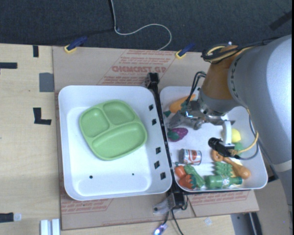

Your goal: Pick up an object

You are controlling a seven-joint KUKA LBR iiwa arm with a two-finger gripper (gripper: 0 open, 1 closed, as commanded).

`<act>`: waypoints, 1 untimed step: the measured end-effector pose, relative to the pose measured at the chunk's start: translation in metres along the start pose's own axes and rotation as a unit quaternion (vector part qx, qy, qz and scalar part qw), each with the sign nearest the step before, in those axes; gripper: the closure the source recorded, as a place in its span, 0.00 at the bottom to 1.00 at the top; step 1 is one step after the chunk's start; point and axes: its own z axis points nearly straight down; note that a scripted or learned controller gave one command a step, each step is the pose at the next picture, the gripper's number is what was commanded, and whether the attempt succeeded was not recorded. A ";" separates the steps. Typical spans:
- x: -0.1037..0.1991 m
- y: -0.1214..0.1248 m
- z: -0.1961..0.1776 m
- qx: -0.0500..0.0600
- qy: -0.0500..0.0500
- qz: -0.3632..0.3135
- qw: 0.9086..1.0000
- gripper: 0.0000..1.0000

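One red-labelled can (190, 156) under the gripper (186, 115), its grip state indiscernible; one green plate (113, 129).

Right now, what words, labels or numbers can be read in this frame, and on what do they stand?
Red print on the cardboard sheet under the bins: upside down and blurred, not legible.
Label on the small red and white can in the right bin: too small to read.
Nothing else bears text.

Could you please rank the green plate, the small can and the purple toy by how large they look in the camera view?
1. Green plate, by far the largest.
2. Small can and purple toy: they look alike in size, so I would not rank them.
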 end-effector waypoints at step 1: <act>0.000 0.001 -0.010 -0.001 0.000 -0.001 1.000 1.00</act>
